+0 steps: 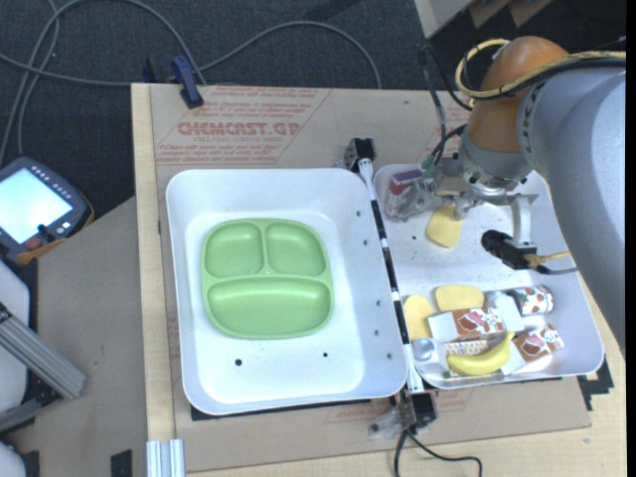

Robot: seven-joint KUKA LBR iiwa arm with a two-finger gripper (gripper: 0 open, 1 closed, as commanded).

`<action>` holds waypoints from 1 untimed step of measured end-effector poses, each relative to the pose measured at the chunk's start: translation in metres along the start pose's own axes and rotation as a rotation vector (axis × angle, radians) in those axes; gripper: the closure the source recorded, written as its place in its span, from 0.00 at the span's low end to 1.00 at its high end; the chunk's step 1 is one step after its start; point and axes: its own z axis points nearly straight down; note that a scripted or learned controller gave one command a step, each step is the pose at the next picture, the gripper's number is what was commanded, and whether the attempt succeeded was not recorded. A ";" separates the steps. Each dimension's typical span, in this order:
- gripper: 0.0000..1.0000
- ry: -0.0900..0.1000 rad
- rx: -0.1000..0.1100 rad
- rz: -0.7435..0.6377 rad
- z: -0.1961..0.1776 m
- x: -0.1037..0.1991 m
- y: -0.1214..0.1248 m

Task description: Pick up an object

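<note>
My gripper hangs over the far part of the right bin, below the grey wrist with its orange band. A pale yellow lump lies just under the gripper, touching or nearly touching it. A small clear container with something purple inside sits to the gripper's left, by the bin's far left corner. At the near end of the bin lie a banana, two yellow pieces and several red-and-white packets.
The left bin holds a green divided plate. A ridge between the bins runs close to the gripper's left. A blue clip lies on the cardboard behind the bins.
</note>
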 end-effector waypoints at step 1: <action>1.00 0.003 -0.006 -0.001 -0.010 0.002 0.001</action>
